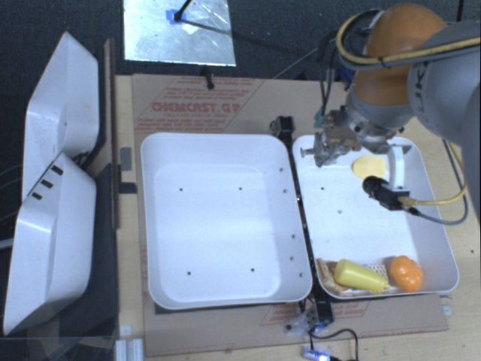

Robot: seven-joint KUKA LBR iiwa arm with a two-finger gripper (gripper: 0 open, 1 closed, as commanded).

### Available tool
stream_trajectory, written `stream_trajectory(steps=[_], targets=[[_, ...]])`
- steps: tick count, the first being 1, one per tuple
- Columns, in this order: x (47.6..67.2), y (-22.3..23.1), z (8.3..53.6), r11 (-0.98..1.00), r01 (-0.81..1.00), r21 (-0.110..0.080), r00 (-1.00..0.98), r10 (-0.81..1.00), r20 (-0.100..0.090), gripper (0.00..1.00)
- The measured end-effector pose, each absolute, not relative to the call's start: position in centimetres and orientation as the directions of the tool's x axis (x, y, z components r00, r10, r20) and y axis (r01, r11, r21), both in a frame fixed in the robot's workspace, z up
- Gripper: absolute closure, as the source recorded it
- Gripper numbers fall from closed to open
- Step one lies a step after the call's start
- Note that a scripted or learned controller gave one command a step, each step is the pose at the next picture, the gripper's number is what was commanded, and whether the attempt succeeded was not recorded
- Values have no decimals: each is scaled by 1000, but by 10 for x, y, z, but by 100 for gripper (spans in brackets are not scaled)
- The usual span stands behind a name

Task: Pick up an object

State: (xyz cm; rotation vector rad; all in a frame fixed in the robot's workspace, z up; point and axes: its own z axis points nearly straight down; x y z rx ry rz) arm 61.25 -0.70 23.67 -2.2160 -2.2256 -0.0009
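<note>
My gripper (325, 155) hangs over the far left part of the right bin (353, 216), under the orange wrist band. A pale yellow round object (368, 166) lies just right of it, apart from it. At the bin's near edge lie a yellow bottle-like object (359, 275) and an orange ball (406, 273), on a flat tan piece (331, 277). Nothing shows between the gripper's fingertips.
The left bin (222, 216) sits beside the right one, with a black divider (301, 209) between them. A black connector with a yellow cable (385, 192) hangs over the right bin. A shiny plate (179, 19) lies at the back, and white covers (52, 179) stand at the left.
</note>
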Motion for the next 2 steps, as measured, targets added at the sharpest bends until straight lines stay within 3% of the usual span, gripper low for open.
stream_trajectory(steps=[2], targets=[[582,83,239,4,1000,1,-4,1000,1,100]])
